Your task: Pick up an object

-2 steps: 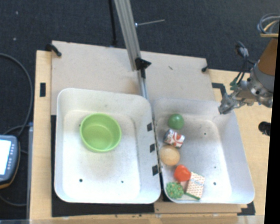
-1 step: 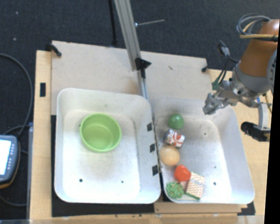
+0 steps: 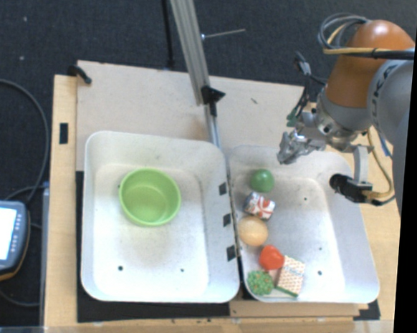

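Hand [image 3: 290, 151] hung over the right bin's [image 3: 347, 230] far edge, just beyond the green ball [image 3: 262, 180]; whether it was wide or narrow I cannot tell. Nothing looked grasped yet, so it likely needed to descend onto an object. Beside the ball lay a can [image 3: 258, 206], egg [image 3: 252, 232] and red piece [image 3: 272, 258]. The left bin [image 3: 100, 261] held a green bowl [image 3: 149, 197].

Even, bright light; slightly soft focus.

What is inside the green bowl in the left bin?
The green bowl sits upright in the left bin, and its inside shows bare green, with nothing in it. What lies under the bowl is covered.
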`<state>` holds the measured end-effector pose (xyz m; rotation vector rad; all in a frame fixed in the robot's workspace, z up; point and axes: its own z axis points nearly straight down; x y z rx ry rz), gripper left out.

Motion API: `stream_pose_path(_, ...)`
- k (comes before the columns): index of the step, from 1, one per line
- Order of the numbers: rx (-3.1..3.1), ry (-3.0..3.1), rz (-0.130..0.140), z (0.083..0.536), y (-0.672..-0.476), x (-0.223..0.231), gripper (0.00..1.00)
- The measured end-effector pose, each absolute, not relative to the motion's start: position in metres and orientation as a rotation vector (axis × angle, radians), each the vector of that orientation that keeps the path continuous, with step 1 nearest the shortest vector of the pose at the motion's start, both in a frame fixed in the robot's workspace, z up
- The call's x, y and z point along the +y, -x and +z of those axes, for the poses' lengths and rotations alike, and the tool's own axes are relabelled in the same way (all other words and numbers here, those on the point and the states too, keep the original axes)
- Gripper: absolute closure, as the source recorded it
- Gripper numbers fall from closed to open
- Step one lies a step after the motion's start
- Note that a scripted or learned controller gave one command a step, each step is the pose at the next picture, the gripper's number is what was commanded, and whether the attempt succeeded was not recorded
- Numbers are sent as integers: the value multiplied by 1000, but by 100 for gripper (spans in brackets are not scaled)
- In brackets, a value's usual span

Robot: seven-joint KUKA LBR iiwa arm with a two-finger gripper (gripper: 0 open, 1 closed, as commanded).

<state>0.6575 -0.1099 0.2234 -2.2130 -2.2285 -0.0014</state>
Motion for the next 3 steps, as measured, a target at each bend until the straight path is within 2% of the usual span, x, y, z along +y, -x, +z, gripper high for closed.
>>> stream_pose_path(1,-2228,2213,-1,221,-653,-54,100)
stream_pose_path(2,-2230,2214,-3,220,-667,-2,100)
stream_pose_path(3,-2228,2212,-1,220,-662,52,100)
